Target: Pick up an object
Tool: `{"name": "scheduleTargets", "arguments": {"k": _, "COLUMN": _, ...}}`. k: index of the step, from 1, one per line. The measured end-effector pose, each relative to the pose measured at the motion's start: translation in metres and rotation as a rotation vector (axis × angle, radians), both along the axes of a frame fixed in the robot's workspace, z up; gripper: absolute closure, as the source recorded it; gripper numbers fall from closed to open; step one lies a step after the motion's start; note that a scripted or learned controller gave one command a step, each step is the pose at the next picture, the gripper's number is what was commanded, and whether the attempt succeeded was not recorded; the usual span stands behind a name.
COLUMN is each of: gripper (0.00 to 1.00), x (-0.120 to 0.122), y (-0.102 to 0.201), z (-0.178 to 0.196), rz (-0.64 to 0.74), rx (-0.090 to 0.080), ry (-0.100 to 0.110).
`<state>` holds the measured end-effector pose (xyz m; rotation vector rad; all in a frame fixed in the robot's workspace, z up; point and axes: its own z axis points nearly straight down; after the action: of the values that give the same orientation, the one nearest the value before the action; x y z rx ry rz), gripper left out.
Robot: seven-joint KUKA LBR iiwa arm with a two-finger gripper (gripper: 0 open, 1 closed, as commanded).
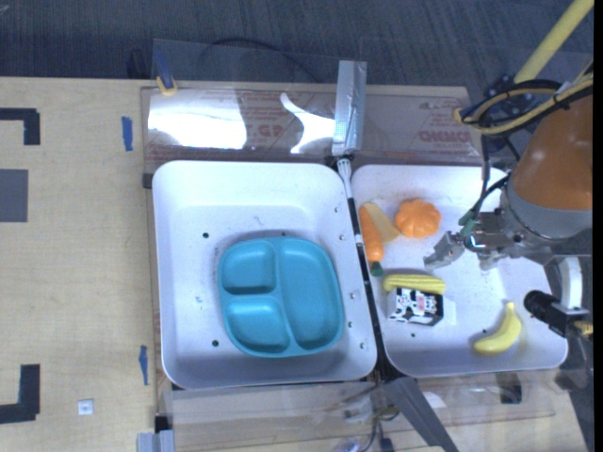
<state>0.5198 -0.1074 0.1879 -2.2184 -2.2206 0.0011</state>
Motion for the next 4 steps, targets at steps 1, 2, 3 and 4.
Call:
{"name": "scheduleTargets", "arguments": {"k": 1, "gripper": 0.00, "x": 0.027, "y": 0.013, "z": -0.100, "rz": 0.075, "rx": -0.003, "ry": -0.012}}
{"name": "scheduleTargets", "arguments": {"k": 2, "gripper": 0.00, "x": 0.059, "y": -0.069, "z": -0.056, "rz": 0.032, "rx": -0.006, "ry": -0.008}}
{"name": "scheduleTargets", "arguments": {"k": 3, "gripper": 0.00, "x": 0.130, "y": -0.020, "z": -0.043, "rz": -0.076, "rx": -0.001, "ry": -0.005}}
{"name": "scheduleTargets", "arguments": {"k": 4, "gripper": 0.00, "x": 0.117, "y": -0.013, "z": -0.101, "rz": 0.016, "rx": -0.002, "ry": -0.006}}
